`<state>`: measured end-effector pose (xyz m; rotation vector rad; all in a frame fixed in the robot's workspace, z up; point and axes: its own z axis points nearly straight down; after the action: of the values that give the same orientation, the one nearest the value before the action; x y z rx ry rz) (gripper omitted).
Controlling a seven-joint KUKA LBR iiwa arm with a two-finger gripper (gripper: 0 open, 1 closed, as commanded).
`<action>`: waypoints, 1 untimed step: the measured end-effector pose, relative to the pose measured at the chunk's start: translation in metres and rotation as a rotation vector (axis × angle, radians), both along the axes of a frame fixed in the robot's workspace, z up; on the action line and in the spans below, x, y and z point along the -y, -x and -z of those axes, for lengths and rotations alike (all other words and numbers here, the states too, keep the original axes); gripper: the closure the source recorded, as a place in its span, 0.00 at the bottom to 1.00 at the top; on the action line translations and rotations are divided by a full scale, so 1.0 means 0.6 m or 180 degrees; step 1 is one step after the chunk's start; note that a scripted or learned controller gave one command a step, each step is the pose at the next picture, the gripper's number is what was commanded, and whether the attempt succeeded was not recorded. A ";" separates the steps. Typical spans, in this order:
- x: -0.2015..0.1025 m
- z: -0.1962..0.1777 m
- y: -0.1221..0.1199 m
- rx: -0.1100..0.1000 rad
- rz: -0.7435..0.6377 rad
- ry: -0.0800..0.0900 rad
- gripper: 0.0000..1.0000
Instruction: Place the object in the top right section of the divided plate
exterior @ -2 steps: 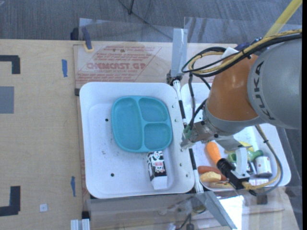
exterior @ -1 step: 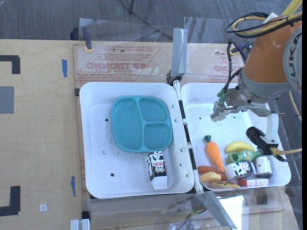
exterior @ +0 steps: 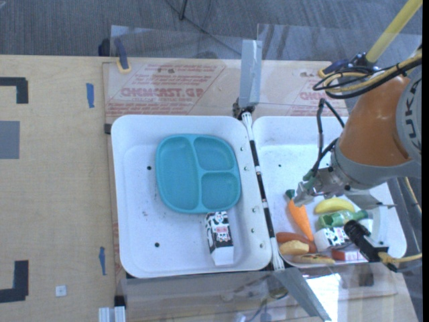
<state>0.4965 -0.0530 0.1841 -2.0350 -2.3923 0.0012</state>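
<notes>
Teal divided plate (exterior: 198, 174) in the left bin (exterior: 131, 200), a milk carton (exterior: 219, 237) beside it.
The gripper (exterior: 300, 194) hovers over the right bin's (exterior: 281, 146) toy carrot (exterior: 299, 220); its state cannot be told.

one fixed camera looks down on the bench from above at a slight slant, far enough back to take in both white bins. the left bin (exterior: 134, 180) fills the frame's centre, the right bin (exterior: 281, 136) sits at centre right. the arm (exterior: 375, 129) enters from the right edge. dark floor crosses the top of the frame.
</notes>
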 end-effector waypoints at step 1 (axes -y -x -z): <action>-0.209 0.000 0.029 -0.0004 -0.0416 -0.0002 1.00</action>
<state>0.4791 0.0724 0.1841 -1.8735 -2.5193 0.0019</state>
